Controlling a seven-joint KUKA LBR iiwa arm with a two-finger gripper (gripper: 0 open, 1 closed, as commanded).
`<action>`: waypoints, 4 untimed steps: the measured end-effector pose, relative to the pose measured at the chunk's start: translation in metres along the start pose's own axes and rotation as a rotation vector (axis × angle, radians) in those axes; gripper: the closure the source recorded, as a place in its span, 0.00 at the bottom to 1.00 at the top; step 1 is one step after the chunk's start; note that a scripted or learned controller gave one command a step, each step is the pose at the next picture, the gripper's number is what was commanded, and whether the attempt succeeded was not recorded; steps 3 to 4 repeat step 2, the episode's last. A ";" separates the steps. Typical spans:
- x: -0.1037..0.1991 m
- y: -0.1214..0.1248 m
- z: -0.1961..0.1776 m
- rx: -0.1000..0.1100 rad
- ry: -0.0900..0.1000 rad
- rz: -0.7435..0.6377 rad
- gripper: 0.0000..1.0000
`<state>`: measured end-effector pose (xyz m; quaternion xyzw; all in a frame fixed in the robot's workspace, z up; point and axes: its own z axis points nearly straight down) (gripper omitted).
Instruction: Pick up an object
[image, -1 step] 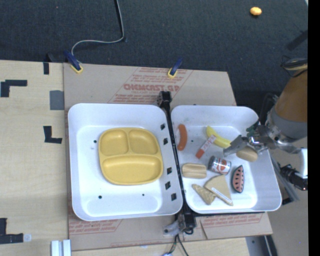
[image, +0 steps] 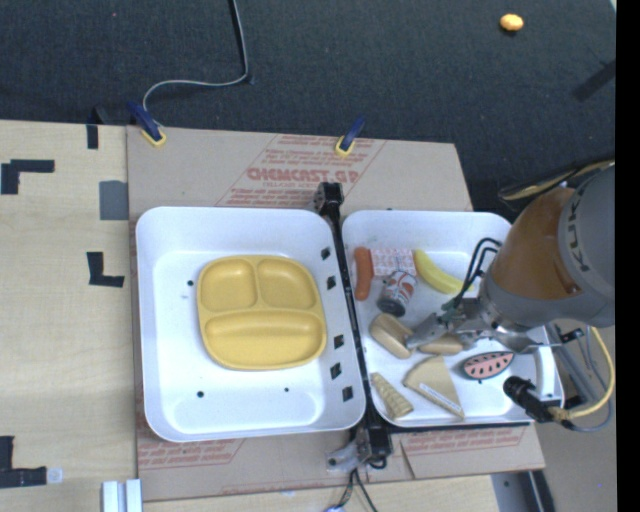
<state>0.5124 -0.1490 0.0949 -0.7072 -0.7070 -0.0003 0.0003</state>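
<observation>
The right bin (image: 500, 222) holds several toy foods. A red sausage (image: 363, 272) lies at its left wall, a small printed can (image: 398, 291) beside it, and a yellow banana (image: 437, 270) further right. Lower down are a tan bread roll (image: 389, 335), a pale cheese wedge (image: 435, 385), a ridged cracker (image: 392, 396) and a watermelon slice (image: 487, 365). My gripper (image: 436, 327) is low in the middle of this bin, just right of the bread roll and above a tan piece (image: 441, 347). The arm's wrist hides the bin's right part.
The left bin (image: 160, 300) holds a yellow divided plate (image: 262, 310). A black divider (image: 340, 290) with clips separates the bins. Both rest on a cardboard sheet (image: 200, 170). Cables loop off the arm at the right bin's lower right corner (image: 560, 400).
</observation>
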 end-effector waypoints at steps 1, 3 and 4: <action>0.000 0.000 -0.009 0.002 0.002 0.000 1.00; 0.074 -0.002 -0.092 0.000 0.000 -0.003 1.00; 0.074 -0.002 -0.092 0.000 0.000 -0.003 1.00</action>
